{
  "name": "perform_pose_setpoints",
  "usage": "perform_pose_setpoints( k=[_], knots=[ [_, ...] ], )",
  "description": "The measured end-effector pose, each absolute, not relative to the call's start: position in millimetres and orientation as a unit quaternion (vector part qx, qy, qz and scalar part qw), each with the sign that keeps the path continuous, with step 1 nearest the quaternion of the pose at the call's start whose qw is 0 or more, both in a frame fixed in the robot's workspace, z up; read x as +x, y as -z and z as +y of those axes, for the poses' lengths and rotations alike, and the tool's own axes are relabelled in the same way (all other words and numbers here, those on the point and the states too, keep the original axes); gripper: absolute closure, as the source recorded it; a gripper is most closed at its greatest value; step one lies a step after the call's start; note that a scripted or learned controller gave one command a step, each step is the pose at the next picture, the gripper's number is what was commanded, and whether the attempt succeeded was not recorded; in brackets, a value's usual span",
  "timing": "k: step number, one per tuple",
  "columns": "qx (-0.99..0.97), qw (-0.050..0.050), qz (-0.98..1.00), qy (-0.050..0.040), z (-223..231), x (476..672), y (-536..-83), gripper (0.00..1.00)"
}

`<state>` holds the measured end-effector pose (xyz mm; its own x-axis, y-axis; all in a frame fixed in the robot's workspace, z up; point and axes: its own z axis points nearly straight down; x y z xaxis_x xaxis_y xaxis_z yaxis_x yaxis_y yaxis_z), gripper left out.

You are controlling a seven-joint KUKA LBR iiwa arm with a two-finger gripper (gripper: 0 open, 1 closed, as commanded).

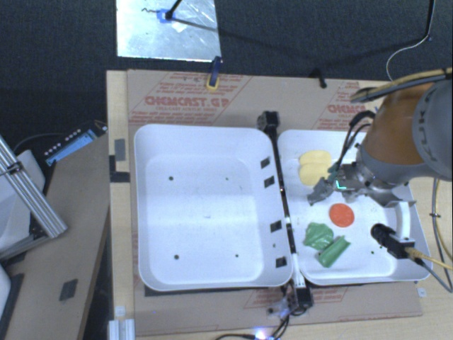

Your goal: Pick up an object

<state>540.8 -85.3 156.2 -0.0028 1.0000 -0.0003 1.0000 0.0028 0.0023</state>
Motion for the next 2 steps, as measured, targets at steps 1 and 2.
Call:
perform_pose_setpoints(
  k=[1,2],
  knots=[
    [0.709,0.001,0.705,-0.0001,-128,506.2,-83,0.00],
    [0.706,0.002,0.708,-0.0023,-124,509.4,-96,1.00]
  ],
)
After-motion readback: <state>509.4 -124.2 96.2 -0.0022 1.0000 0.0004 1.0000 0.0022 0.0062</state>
